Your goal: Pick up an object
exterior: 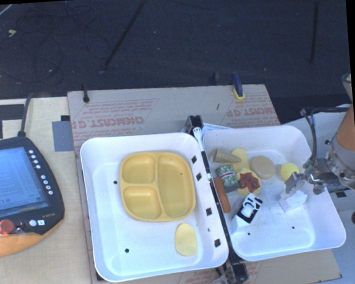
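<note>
At the near edge of the left bin a pale yellow oval piece lies by itself, with bare white floor around it, and just beyond it the yellow three-compartment plate takes up most of that bin's middle. Across the dark divider, the right bin has open floor along its near side, then the clutter begins: a black-and-white block sits nearest, tilted, with an orange-brown stick running along the divider just beside it. Farther in come a green-labelled can and a red lumpy piece, touching or nearly so, then a tan round disc, a brown wedge and a yellow piece packed toward the far left corner. The gripper comes in low over the right bin's right side, its arm crossing the rim. The yellow ball lies just beside the fingers, on their far left side, seemingly touching or almost so, not between them. Whether the fingers stand wide or narrow cannot be told (they blur into the white floor). To the far left, off the cardboard, rests a control pendant with a lit screen.
</note>
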`<action>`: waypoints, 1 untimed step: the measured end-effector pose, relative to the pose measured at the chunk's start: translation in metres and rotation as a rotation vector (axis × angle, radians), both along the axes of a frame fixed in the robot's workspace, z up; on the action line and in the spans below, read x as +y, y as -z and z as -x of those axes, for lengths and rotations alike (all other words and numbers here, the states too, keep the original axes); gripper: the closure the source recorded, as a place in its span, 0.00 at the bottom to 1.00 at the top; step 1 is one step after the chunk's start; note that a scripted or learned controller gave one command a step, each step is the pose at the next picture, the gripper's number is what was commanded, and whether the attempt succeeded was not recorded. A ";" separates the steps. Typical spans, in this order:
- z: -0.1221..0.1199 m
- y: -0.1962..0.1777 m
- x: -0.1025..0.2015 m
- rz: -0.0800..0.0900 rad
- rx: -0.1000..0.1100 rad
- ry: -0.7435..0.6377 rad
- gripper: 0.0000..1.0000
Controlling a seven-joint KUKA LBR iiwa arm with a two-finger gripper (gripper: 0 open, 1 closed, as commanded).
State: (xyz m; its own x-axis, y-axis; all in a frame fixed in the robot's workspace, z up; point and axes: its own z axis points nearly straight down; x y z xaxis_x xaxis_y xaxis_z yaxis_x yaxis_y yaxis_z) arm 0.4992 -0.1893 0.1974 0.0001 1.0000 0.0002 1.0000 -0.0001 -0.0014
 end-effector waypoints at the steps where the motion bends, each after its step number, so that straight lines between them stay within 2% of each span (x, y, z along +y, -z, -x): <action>1: -0.038 0.077 0.043 0.000 0.000 0.001 0.00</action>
